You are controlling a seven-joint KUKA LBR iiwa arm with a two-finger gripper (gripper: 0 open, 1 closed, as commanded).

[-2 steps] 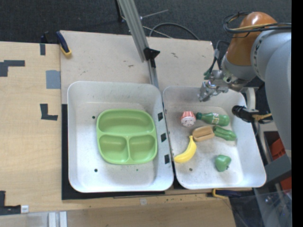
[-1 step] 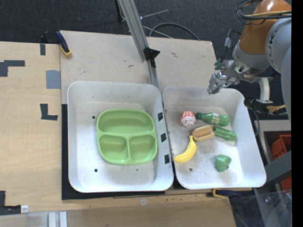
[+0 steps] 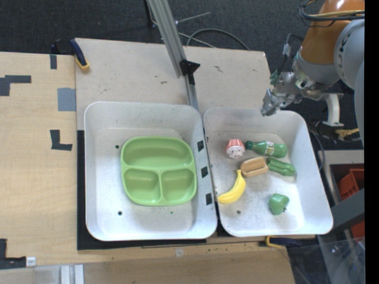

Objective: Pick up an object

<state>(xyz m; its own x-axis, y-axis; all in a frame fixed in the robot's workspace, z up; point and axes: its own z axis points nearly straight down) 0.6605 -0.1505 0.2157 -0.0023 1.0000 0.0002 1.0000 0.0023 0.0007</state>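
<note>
Right bin (image 3: 308, 158): six items. Left bin (image 3: 95, 176): green divided tray (image 3: 158, 170), central. Banana (image 3: 233, 190) at 7 o'clock; green bottle (image 3: 267, 149) at 1; hot dog (image 3: 254, 166) central; green pepper (image 3: 278, 203) at 5; pink cupcake (image 3: 235, 149) at 11. Gripper (image 3: 269, 107) above 12 o'clock rim, carrying nothing; spread indeterminable.

Grey arm (image 3: 354, 46), orange band, black cables, metallic hand (image 3: 269, 107).

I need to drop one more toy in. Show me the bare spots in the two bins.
Left bin: a bare strip surrounds the green tray, widest along the front. Right bin: bare along the back wall under the gripper, and the front strip. Crowded mid-bin: banana, hot dog, bottle, cupcake.
</note>
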